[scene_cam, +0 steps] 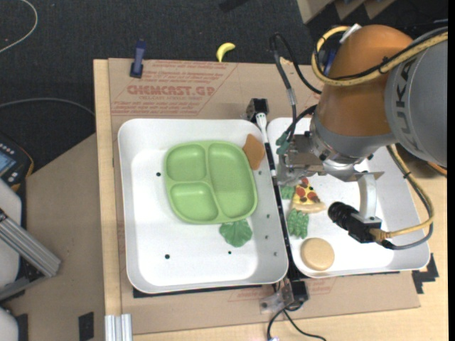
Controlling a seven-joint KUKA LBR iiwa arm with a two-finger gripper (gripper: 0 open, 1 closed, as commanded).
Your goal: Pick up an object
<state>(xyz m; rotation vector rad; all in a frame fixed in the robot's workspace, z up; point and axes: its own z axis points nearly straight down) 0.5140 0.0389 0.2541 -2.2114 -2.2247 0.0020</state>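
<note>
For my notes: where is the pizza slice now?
The pizza slice lies in the right bin, near its left wall, above the green toy.

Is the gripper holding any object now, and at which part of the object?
It cannot be told: the grey arm's wrist covers the gripper above the right white bin.

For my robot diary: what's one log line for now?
arm over right bin | pizza toy below | green plate in left bin

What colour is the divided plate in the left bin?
Light green; the plate shows clearly in the camera view.
</note>
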